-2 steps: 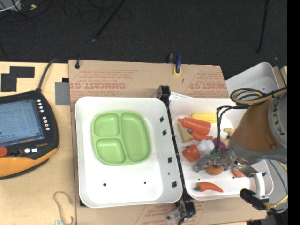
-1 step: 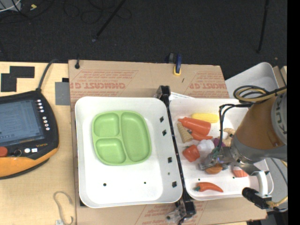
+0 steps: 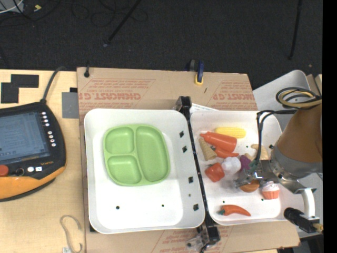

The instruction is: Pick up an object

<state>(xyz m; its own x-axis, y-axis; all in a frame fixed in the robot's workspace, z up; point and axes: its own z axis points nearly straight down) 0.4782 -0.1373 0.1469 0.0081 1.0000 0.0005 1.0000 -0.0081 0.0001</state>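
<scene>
Orange carrot near the right bin centre, beside corn, red pepper, chilli. Gripper low over the pile, probably to grab something; grip state impossible to tell.

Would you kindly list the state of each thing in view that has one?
Green tray: flat in the left bin, compartments bare.
Corn: lying in the right bin.
Carrot: lying on the pile.
Chilli: lying apart near the front wall.
Gripper: low in the right bin, among the toys.
Pendant: screen lit.
</scene>
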